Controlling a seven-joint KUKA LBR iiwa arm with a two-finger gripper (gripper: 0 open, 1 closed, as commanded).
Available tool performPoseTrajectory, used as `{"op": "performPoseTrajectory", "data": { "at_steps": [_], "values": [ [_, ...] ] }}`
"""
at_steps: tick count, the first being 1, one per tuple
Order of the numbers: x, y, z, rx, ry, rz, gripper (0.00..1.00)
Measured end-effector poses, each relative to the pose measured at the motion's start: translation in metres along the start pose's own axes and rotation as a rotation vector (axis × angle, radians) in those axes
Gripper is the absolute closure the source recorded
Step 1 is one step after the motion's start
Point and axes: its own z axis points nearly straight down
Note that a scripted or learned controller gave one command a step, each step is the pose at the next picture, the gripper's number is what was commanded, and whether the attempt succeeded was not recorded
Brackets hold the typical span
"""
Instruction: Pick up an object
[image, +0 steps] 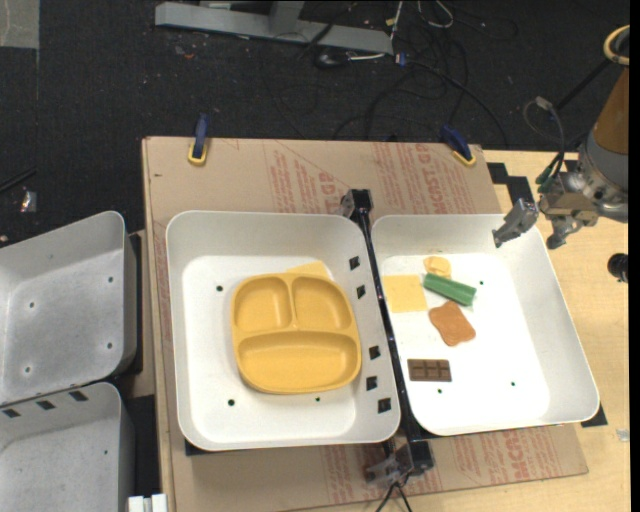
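Note:
The right bin (560, 340) holds a pale yellow square slice (404, 293), a small yellow piece (437, 266), a green stick (449, 288), an orange-brown piece (452, 323) and a dark chocolate bar (430, 371). My gripper (536, 224) hangs open above the bin's far right corner, to the right of these items and apart from them. Nothing sits between its fingers.
The left bin (190, 300) holds a yellow divided tray (296, 334) with a pale sheet under its far edge. Black clips run along the seam between bins. Two white lids (60, 300) lie at the far left. Cables cross the dark floor behind the bench.

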Motion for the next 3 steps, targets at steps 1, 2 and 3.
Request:
{"op": "performPoseTrajectory", "data": {
  "at_steps": [1, 2, 3],
  "values": [
    [0.001, 0.002, -0.008, -0.012, -0.003, -0.003, 0.00],
    [-0.001, -0.005, 0.053, -0.007, -0.001, -0.001, 0.00],
    [0.000, -0.004, 0.096, -0.009, -0.002, -0.001, 0.00]
  ]
}}
